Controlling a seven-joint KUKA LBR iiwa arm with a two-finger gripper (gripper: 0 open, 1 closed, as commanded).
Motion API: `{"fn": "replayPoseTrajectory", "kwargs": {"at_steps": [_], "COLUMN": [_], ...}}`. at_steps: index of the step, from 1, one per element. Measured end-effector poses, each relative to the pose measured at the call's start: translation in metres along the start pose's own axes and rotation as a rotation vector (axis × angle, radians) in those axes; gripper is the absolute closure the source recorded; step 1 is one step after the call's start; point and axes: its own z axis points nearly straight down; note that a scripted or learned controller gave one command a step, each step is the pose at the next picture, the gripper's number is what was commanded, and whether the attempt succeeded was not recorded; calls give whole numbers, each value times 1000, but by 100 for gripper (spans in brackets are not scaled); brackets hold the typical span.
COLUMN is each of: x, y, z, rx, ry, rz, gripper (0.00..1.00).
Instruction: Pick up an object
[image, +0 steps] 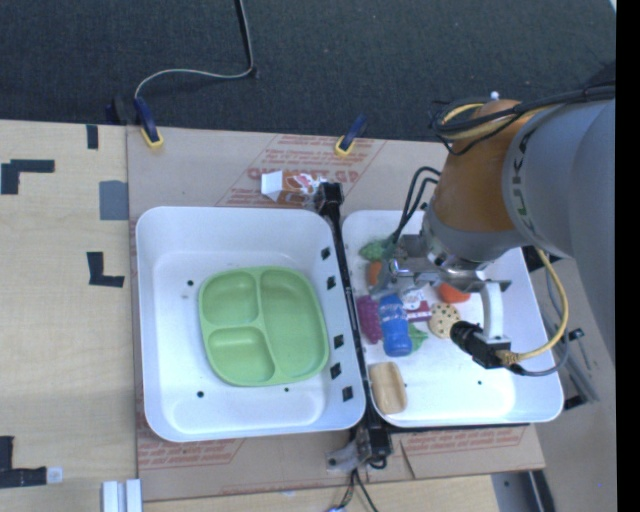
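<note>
My gripper (408, 285) hangs low over the right bin (470, 400), among a cluster of small toy items near the bin's left side. Just below it lies a blue bottle-like object (396, 333), with a purple piece (369, 320) to its left. A green item (377, 248) and an orange one (373, 270) sit just left of the gripper. A red piece (454, 294) and a tan spotted round thing (443, 319) lie to the right. A tan bread-like piece (387, 386) rests near the bin's front. The wrist hides the fingertips.
The left bin (170, 250) holds a green divided plate (264, 325). A black divider (342, 290) runs between the bins. The arm's large grey and orange body (520, 170) overhangs the right bin's back. Yellow and black cables (510, 350) loop over the right bin's right side.
</note>
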Motion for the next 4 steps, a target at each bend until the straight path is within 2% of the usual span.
{"fn": "replayPoseTrajectory", "kwargs": {"at_steps": [1,2,4], "x": [-1,-26,-12], "y": [0,57,45], "z": [-1,12,24], "rx": [-1,-2,-1], "ry": [-1,-1,-2], "rz": [1,2,2], "gripper": [0,0,0]}}
